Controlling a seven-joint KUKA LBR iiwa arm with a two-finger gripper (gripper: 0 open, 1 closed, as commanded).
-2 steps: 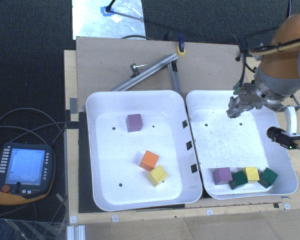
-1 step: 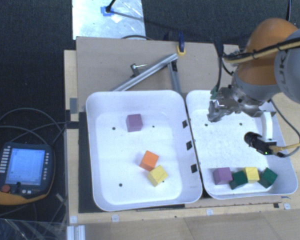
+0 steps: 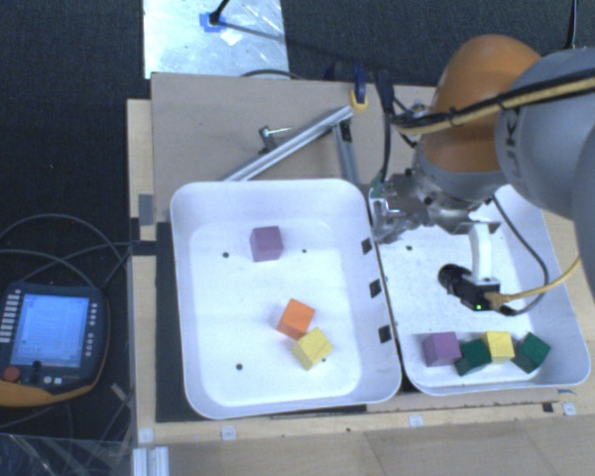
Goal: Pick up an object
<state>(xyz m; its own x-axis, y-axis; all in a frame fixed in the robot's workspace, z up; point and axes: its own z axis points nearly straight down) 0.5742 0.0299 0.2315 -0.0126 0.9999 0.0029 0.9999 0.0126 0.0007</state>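
Looking down on the bench, I count seven small blocks, any of which could serve as the thing to pick. Using the ridge where the two bins meet (image 3: 379, 296) as my landmark: left of it, in the left bin (image 3: 193, 266), sit a purple block (image 3: 266, 243) toward the far side, and nearer me an orange block (image 3: 296, 317) touching a yellow block (image 3: 312, 348), both turned at a slant. Right of the ridge, in the right bin (image 3: 565, 315), a second purple block (image 3: 441, 348), a dark green block (image 3: 470, 355), a second yellow block (image 3: 500, 345) and another green block (image 3: 531, 351) crowd along the near wall. These are cubes, so none has a long axis. My gripper (image 3: 392, 216) hangs just right of the ridge's far end, well apart from every block. Whether it is spread or closed I cannot tell.
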